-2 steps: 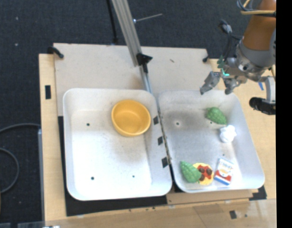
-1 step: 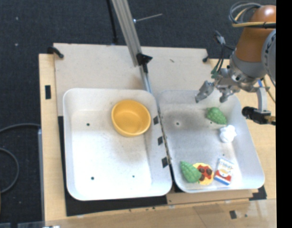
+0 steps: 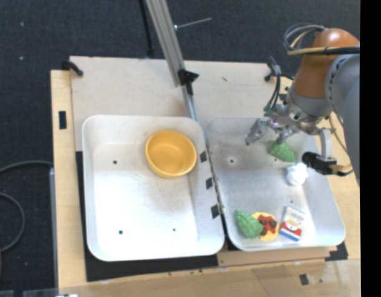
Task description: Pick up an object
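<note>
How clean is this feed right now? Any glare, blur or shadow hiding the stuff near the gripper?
Camera view: lighting is even and soft, with no hard glare on either white bin. The yellow bowl is crisp with a faint shadow. The gripper is small and slightly soft, so its finger state is unclear. The green object just below it is readable; the white object nearly blends into the bin floor.

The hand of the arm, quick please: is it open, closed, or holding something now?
Hand: above the right bin, beside a green object; whether it is open, closed or holding anything cannot be told.
</note>
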{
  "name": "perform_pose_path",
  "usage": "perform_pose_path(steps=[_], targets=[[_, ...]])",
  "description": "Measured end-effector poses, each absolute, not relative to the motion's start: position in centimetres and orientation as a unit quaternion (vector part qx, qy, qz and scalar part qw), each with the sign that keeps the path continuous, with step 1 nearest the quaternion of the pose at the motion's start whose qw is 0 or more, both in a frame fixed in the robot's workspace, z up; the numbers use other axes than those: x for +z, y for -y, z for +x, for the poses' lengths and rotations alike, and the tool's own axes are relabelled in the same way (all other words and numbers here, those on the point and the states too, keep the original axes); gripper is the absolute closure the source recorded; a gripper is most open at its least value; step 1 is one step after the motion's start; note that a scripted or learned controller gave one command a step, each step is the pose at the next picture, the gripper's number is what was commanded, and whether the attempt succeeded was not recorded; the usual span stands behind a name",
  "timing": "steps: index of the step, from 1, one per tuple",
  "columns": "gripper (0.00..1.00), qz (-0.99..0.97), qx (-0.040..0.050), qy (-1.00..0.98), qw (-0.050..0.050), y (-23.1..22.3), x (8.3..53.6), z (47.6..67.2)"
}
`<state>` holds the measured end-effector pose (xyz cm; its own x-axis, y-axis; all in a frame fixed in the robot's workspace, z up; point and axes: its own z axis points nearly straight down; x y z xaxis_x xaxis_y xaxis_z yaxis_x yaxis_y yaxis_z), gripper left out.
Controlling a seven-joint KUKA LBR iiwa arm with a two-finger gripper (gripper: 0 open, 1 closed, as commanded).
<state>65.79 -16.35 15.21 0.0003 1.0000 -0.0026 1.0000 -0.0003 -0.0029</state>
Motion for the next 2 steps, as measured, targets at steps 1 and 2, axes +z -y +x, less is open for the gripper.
perform_pose_path(steps=[1, 2], targets=[[0.0, -0.708, 0.0025, 0.707, 0.001, 16.5, 10.0, 65.7], [1.0, -0.707, -0.0004, 0.707, -0.003, 16.6, 11.5, 65.9]])
